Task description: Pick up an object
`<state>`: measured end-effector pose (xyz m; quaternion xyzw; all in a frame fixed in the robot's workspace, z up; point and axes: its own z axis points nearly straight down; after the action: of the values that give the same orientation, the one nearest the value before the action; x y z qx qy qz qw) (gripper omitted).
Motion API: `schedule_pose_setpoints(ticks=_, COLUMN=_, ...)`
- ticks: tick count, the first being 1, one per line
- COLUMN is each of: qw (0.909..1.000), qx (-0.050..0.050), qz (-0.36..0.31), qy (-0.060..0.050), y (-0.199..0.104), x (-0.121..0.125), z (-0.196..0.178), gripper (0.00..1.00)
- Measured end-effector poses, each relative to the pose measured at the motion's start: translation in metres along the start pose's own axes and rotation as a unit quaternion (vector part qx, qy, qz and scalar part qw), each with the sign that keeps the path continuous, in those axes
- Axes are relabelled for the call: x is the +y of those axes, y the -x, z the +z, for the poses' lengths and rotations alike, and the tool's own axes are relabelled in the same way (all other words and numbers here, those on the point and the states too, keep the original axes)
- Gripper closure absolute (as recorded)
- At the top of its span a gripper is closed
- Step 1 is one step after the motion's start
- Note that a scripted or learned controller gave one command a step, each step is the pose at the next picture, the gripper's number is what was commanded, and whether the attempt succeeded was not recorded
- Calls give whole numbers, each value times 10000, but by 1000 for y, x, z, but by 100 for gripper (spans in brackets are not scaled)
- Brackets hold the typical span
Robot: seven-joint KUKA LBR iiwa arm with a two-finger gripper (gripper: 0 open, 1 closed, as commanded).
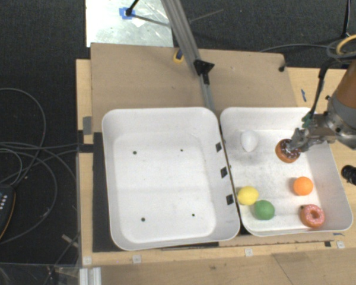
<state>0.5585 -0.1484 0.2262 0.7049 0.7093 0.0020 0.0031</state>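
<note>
Over the right bin [338, 186], the gripper [295, 147] is meeting a brown doughnut [286, 151]; finger state I cannot tell, and lifting is looking undone.

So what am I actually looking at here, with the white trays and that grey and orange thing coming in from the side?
You are looking down at a slant from one fixed camera above a bench. The grey and orange thing is a robot arm reaching in from the right. Its gripper, a two-finger claw, is down at a brown donut in the right bin. Whether it grips the donut cannot be told from here. That bin also holds a white egg-like object, an orange ball, a yellow ball, a green ball and a pink donut. Beside it sits the left bin.
</note>
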Motion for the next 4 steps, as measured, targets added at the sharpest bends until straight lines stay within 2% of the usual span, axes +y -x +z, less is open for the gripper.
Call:
schedule_pose_setpoints(ticks=1, qw=10000, qx=-1, qz=0, qy=2, y=-5, x=-3, z=-47, gripper=100)
schedule_pose_setpoints(ticks=4, qw=10000, qx=14, qz=-16, qy=-22, y=-140, x=40, z=-46, gripper=100)
